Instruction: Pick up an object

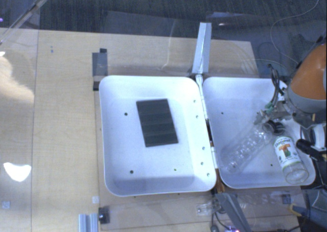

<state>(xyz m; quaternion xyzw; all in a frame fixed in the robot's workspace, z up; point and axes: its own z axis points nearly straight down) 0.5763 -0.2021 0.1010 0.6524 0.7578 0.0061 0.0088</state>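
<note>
the clear plastic bottle (pixel 246 146) lies slanted in the right bin (pixel 230 98), the jaws' state i cannot tell, hanging at its 1 o'clock end beside a labelled bottle (pixel 289 158), so a slick round wall may roll free.

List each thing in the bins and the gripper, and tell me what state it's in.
Dark ridged slab: lying flat in the left bin.
Clear plastic bottle: on its side, slantwise in the right bin.
Labelled bottle: lying down by the right bin's near right corner.
Gripper: over the right bin, above the clear bottle's upper end.
</note>
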